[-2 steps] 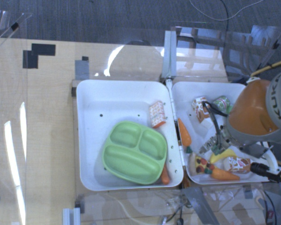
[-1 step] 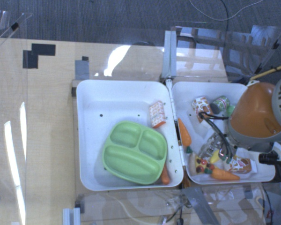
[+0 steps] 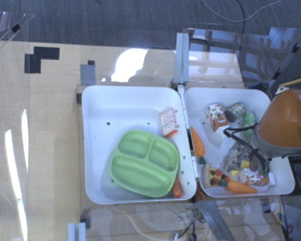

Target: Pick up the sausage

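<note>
Both bins (image 3: 90,134) are plain white. In the left one lies a light green divided plate (image 3: 144,163) and, by the right wall, a red-and-white patterned packet (image 3: 168,122). An orange carrot (image 3: 241,187) lies along the right bin's near edge. The arm's band (image 3: 286,122) is orange.

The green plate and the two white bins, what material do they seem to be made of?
Green plate: probably moulded plastic, matte, with even colour and soft rounded compartment ridges. Left bin and right bin: likely thin plastic too, smooth and slightly glossy, with rounded corners.
</note>
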You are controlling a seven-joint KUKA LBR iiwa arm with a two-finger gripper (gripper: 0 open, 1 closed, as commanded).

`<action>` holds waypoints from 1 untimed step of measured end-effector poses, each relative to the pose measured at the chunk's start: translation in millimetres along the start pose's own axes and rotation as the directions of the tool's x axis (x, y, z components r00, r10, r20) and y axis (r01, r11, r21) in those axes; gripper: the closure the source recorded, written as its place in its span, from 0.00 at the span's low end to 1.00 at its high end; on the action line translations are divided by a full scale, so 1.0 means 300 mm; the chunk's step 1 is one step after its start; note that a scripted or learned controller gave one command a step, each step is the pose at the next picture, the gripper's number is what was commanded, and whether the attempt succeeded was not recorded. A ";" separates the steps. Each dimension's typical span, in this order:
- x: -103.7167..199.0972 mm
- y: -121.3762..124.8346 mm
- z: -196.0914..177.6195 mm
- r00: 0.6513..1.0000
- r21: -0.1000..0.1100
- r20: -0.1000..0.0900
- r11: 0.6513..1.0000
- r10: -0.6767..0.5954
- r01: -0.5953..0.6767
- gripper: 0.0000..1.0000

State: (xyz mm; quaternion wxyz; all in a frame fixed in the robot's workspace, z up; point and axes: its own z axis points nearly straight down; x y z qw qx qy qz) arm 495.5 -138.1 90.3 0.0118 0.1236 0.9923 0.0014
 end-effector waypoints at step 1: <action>-0.002 -0.006 0.001 1.000 0.003 0.002 1.000 0.002 -0.002 0.00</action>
